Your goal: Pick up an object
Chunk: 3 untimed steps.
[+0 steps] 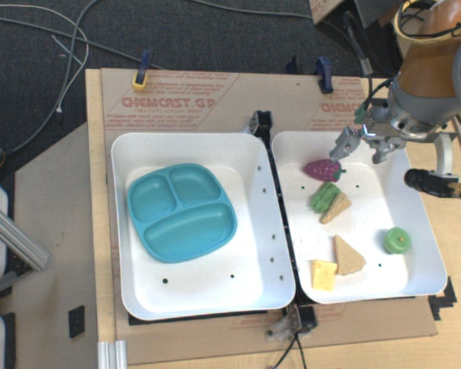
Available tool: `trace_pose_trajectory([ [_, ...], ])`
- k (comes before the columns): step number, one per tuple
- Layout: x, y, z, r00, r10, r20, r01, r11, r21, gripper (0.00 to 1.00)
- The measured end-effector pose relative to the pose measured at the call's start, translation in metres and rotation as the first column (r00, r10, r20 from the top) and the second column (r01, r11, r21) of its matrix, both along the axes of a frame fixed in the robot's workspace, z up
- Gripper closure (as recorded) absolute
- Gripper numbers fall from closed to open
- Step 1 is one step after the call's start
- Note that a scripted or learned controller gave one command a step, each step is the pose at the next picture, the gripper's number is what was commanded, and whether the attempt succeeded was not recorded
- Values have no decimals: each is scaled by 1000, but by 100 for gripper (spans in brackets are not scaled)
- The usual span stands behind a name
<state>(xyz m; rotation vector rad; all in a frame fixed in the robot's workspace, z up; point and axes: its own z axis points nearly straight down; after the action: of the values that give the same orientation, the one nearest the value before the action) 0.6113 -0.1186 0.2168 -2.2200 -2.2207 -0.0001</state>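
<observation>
Two bins: left bin (131, 283) with teal tray (183, 211); right bin (422, 279) with toy food. Gripper (362, 146) open, empty, above far edge, beside purple grapes (322, 169). Risk: descending off-centre, nudging grapes against green piece (323, 197), closing on nothing.

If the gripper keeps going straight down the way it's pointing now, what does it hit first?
Probably the bare floor of the right bin, near its far edge. The gripper hangs just right of the purple grape bunch, so it may graze that, though depth is hard to judge from this slanted view.
</observation>
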Motion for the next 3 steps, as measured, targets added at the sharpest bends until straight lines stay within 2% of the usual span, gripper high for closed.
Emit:
trace_pose_trajectory([
  [1, 0, 5, -63, 1000, 0, -6, 0, 1000, 1, 0],
  [2, -9, 2, -110, 1000, -1, -6, 1, 1000, 1, 0],
  [3, -10, 3, -133, 1000, -1, -4, 1, 1000, 1, 0],
])
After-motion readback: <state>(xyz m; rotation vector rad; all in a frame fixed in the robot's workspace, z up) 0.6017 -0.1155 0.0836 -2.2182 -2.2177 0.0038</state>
